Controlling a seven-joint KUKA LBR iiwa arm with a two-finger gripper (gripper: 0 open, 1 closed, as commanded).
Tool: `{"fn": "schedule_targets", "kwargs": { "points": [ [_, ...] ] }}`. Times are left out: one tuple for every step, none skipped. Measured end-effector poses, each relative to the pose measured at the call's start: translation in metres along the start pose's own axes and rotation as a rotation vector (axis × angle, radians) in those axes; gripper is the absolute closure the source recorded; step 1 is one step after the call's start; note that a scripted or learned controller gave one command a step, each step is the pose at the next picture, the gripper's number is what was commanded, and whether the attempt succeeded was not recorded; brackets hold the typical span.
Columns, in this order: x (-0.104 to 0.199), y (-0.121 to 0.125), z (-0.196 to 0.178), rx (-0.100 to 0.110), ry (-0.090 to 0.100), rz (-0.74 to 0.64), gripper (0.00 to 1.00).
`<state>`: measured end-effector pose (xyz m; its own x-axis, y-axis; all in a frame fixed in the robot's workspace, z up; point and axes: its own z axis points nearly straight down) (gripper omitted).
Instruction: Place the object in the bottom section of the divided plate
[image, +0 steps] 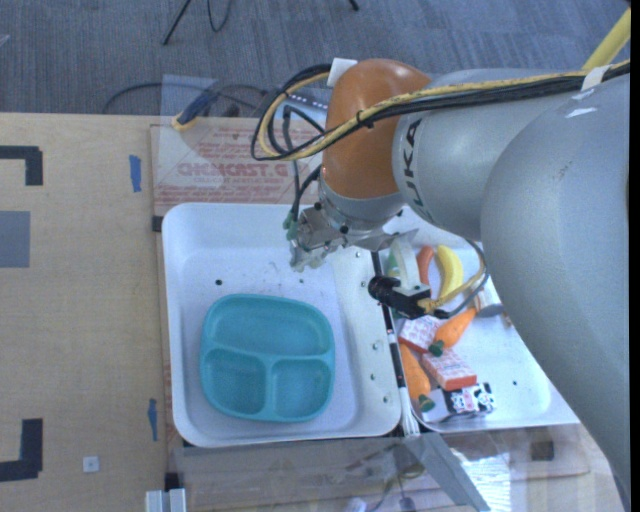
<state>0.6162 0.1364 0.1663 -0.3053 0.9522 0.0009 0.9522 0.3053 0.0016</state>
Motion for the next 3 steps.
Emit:
{"fn": "schedule_targets", "kwargs": {
  "points": [
    [-0.001,0.001,-0.01,-0.003,0.001,0.003,1.0],
    [0.052,0.027,0.034,-0.002,-0.001,-0.284,1.0],
    [0.088,-0.034,0.053,0.002,0.0,-0.331,1.0]
  ]
}}
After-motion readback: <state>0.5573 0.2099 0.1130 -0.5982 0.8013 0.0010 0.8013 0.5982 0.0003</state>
